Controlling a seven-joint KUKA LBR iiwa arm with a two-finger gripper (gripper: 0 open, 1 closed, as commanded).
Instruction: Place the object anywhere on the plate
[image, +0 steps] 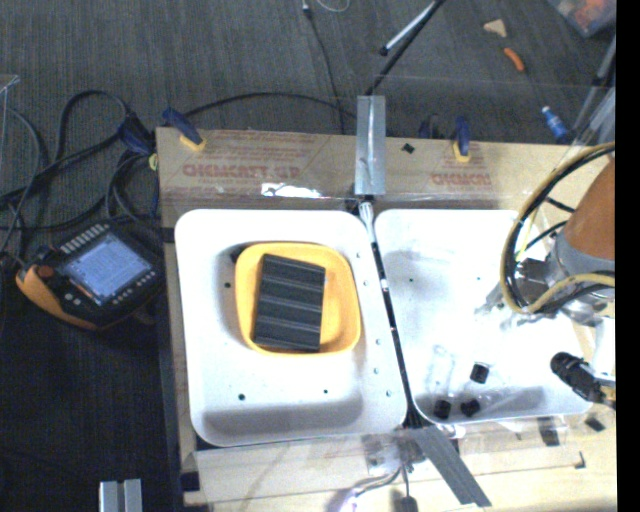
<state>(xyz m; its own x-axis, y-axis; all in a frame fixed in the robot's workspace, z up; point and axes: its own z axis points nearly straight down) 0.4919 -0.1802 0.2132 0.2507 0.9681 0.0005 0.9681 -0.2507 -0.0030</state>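
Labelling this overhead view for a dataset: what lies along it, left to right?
Orange-and-black handheld controller → yellow square plate bearing a dark grey ribbed block → small black pieces in the right white bin → grey orange-banded robot arm.

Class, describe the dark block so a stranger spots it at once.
Find the left white bin; a yellow plate lies in it. The dark block rests on that plate. Unlike the right bin's small black pieces, it is large and ridged.
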